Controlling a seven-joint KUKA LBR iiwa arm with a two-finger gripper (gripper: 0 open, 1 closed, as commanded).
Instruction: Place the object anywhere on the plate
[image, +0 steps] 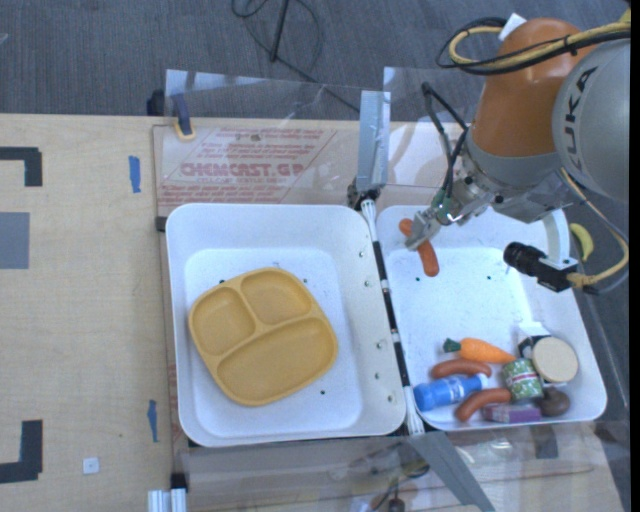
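Camera view looks down on the worktop (80, 300) with two white bins. At 9 o'clock, the left bin (200, 230) carries the yellow plate (262, 335) with three compartments. At 1 o'clock, in the right bin (580, 330), the gripper (432, 228) hangs over the far left corner, closed on a small orange sausage (428, 257). The sausage hangs just above the bin floor; its long axis runs from 12 to 6 o'clock, free end toward 6. It is probably a light plastic toy, smooth and a little slippery, so a hold across its middle seems safer than this end hold. At 5 o'clock lies a pile of toy foods (500, 385).
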